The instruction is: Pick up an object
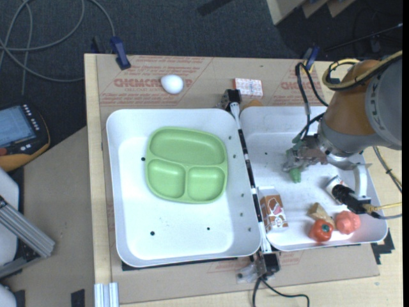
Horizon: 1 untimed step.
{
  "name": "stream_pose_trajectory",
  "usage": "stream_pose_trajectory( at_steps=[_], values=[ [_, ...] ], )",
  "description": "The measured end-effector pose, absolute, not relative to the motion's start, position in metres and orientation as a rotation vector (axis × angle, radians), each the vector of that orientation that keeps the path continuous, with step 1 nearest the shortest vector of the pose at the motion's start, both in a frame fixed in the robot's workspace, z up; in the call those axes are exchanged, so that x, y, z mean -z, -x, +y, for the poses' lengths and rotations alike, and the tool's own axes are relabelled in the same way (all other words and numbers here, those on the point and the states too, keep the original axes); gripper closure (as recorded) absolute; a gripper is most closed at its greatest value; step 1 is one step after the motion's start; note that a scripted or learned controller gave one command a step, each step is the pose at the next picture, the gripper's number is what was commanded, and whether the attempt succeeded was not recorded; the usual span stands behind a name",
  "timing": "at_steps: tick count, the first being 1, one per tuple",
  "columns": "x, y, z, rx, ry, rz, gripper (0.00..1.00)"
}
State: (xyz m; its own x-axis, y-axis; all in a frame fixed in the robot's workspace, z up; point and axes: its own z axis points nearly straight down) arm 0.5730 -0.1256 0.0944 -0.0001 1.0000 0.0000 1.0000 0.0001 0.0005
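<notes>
Camera view: claw, whether clenched or released I cannot tell, sits at a green object in the right bin, nothing lifted yet.

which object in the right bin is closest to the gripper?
The small green object, right at the gripper. The snack packet, tomato and pink fruit lie along the bin's near edge.

Along the far edge of the cardboard sheet under the bins, I read faded red print that looks like "CHEMCRO", though the rest stays too washed out. The small carton carries print I cannot make out.
</notes>
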Motion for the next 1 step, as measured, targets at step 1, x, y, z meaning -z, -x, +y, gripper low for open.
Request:
stream_pose_trajectory(
  at_steps=[1],
  values=[
    [-0.1857, -0.5989, -0.0469, -0.004, -2.218, 2.224, 1.0]
  ],
)
